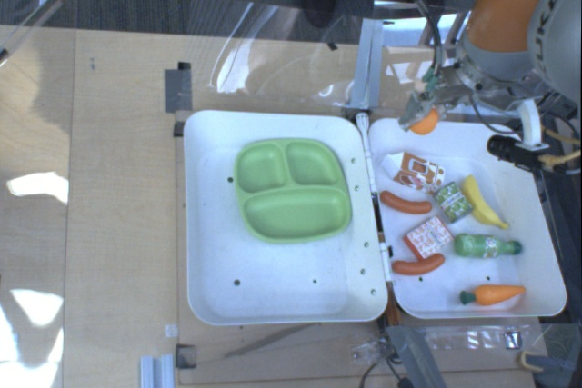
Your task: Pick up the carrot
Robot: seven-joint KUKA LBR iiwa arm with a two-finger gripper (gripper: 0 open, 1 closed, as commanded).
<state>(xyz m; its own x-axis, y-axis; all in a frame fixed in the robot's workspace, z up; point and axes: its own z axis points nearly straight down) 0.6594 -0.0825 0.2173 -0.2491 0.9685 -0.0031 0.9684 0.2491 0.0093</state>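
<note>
A carrot (492, 294) with a green top lies flat near the front edge of the right bin (546, 223). My gripper (421, 111) hangs over the far left corner of that bin, well away from this carrot. A small rounded orange piece (425, 123) pokes out between its fingertips, at the height of the bin's rim. I cannot tell what kind of item the orange piece is.
The right bin also holds two sausages (406, 203) (418, 264), a yellow banana (483, 203), a green bottle (486, 245) and small cartons (428, 237). A green divided plate (293, 189) sits in the left bin (209, 286). A metal post (367, 68) stands behind the bins.
</note>
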